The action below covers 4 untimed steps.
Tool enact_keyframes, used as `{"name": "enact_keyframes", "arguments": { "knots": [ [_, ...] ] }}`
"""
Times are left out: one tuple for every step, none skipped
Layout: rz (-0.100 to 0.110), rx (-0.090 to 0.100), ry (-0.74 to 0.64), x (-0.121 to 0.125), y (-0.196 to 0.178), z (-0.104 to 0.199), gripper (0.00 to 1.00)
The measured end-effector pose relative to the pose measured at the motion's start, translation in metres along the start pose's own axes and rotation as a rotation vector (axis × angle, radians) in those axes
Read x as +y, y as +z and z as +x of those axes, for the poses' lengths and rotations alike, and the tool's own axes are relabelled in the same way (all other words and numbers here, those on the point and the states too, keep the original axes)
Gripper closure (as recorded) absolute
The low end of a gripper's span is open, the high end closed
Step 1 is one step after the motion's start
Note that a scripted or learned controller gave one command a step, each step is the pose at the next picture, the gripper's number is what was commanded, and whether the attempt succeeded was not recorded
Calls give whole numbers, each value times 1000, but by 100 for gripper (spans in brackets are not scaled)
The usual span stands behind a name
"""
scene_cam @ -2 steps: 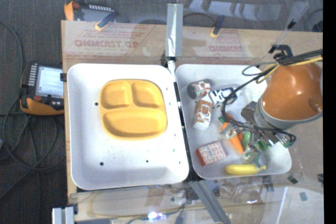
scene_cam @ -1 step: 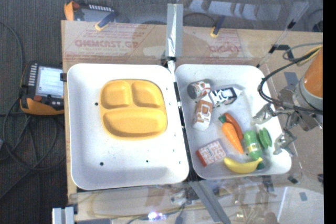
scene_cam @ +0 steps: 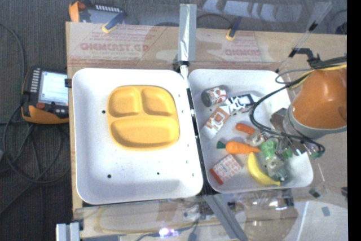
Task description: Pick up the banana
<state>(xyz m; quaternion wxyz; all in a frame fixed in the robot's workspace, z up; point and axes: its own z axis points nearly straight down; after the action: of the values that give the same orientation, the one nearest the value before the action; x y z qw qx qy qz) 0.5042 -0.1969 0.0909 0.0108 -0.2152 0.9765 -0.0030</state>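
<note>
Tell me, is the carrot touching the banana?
Apart. The camera view shows a strip of white bin floor between the carrot and the banana below it.

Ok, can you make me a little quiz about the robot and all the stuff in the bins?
1. True or false: the curved yellow banana lies in the right white bin.
2. What sits in the left white bin: A) a yellow divided plastic tray, B) a blue bowl, C) a red cup?
3. Fill in: left of the banana lies a small orange ____ with a green top.

Key: 1 true; 2 A; 3 carrot. The claw hovers beside the banana.
</note>
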Motion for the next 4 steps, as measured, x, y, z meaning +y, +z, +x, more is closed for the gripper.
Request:
{"name": "enact_keyframes", "arguments": {
  "knots": [
    [-13, 12, -164, -31, -115, -50, 0],
    [-12, 12, -233, 17, -34, -22, 0],
    [-16, 11, -490, -6, -119, 7, 0],
    [-17, 9, -616, 57, -231, -20, 0]
  ]
}}
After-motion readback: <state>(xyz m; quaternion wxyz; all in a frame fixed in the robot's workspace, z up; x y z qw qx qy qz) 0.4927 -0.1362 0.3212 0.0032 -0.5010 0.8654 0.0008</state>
